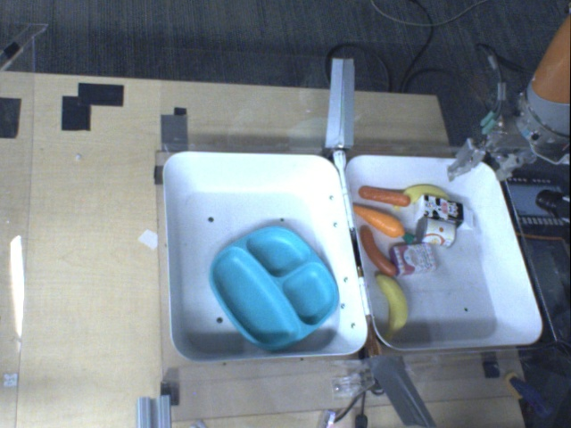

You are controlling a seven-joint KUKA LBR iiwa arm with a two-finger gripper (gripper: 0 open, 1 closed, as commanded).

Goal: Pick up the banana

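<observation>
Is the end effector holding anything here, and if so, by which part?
Nothing is held. The end effector hovers at the right bin's back rim, apart from the banana.

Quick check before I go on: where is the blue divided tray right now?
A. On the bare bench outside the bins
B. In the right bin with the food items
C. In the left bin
C: the blue divided tray lies on the floor of the left bin, while the banana and the other items are in the right bin.
</observation>
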